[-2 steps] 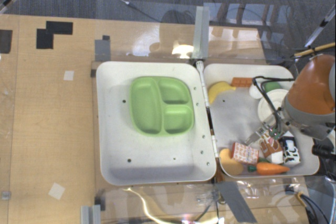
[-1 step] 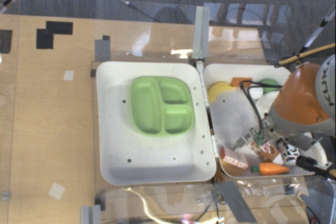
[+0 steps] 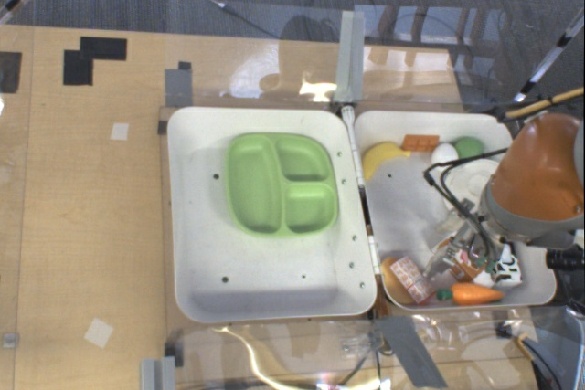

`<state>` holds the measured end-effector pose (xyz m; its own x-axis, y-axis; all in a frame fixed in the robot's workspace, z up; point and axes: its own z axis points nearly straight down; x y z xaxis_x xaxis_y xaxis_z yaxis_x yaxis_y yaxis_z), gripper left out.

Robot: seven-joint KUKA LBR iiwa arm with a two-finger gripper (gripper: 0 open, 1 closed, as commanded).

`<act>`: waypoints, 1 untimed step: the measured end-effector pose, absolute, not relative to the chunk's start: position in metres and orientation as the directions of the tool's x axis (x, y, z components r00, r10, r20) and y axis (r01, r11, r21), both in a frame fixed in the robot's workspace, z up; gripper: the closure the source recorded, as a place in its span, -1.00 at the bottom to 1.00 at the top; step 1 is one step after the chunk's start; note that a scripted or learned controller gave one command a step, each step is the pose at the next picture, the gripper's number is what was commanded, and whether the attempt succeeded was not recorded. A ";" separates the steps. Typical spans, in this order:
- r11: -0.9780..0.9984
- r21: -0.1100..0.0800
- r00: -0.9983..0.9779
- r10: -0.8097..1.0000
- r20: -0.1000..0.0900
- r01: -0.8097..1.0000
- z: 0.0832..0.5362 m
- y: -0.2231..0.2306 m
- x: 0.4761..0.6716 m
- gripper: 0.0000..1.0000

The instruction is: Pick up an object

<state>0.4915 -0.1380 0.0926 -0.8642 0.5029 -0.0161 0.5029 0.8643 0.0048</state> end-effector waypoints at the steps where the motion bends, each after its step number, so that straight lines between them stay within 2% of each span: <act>1: 0.713 0.011 -0.713 0.701 -0.012 0.701 0.090 -0.101 0.585 -1.00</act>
<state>0.5855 -0.1008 0.0904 -0.7131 0.7009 -0.0121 0.7009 0.7132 0.0107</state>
